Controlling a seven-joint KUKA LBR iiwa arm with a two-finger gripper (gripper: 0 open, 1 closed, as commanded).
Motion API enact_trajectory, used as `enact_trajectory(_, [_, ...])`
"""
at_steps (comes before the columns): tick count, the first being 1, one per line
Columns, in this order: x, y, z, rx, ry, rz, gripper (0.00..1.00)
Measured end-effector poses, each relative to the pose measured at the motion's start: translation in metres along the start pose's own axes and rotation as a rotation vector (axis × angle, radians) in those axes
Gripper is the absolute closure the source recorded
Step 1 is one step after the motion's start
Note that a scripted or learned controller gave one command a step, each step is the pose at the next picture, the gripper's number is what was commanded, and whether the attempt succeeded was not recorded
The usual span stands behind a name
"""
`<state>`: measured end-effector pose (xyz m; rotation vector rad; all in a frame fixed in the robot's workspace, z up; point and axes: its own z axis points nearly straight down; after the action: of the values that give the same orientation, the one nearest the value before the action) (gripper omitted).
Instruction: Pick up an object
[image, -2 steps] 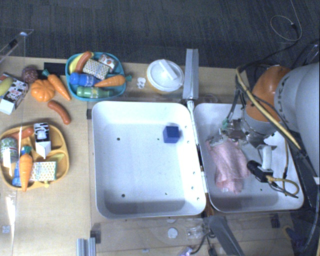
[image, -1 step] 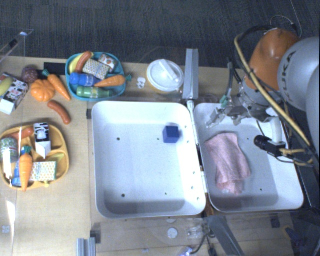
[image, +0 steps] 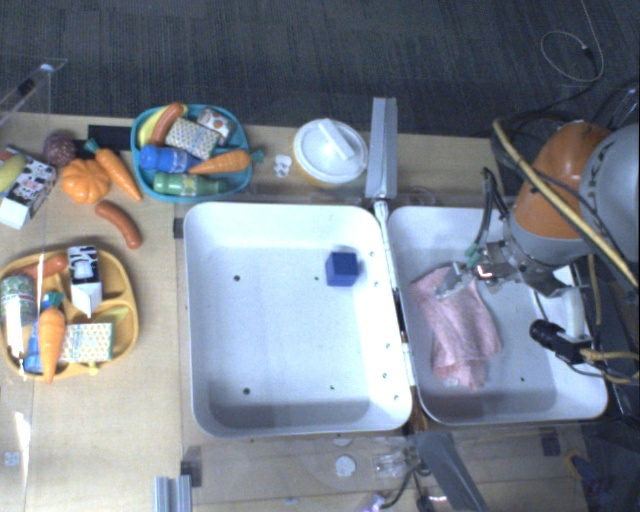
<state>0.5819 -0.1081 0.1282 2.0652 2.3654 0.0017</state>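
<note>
1. Camera view puts my gripper low over the right bin, right at the top edge of the pink cloth — whether it is clenched or released, I cannot tell.
2. That cloth lies crumpled in the right bin's left half.
3. One blue block sits in the left bin — upper right part.

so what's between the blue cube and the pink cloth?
In the camera view, bare floor of the left bin, then the two bins' adjoining rims, separate the blue cube from the pink cloth in the right bin.
</note>
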Motion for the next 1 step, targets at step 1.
enact_trajectory(1, [0.0159,0.0232,0.0374,-0.012,-0.003,-0.094,0.0])
